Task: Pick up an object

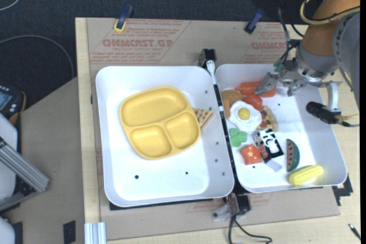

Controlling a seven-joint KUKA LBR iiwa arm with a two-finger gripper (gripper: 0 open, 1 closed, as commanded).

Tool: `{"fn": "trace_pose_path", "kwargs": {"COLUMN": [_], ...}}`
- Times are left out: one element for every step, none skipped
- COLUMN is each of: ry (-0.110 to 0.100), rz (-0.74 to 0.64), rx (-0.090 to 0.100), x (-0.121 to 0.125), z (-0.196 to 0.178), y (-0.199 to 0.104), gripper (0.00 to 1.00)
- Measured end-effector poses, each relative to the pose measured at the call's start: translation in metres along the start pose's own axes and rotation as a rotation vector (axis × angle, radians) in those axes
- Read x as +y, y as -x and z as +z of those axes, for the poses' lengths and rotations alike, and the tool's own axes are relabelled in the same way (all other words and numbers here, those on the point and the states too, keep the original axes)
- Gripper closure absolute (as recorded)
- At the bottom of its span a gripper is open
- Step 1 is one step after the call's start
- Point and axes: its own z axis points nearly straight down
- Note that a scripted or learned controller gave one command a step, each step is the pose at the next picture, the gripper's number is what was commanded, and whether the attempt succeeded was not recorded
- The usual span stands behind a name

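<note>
The hand (273, 84) is hovering at the right bin's (320, 148) far edge, its grip impossible to tell. The red toy (250, 88) is lying just left of it, beside the fried egg (244, 115).

The arm (337, 26) enters from the right edge of the camera view, near the top. Its grey housing carries an orange band (334, 6) above the wrist. The wrist (311, 63) points down and to the left. The gripper (274, 86) sits at the lower-left end of the wrist, low over the upper part of the right-hand bin. The state of its closing mechanism cannot be determined from this angle
</note>
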Motion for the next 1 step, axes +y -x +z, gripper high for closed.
{"fn": "trace_pose_path", "kwargs": {"ry": [-0.022], "rz": [0.000], "rx": [0.001], "x": [-0.0056], "z": [-0.0054], "y": [0.0012], "gripper": [1.00]}}
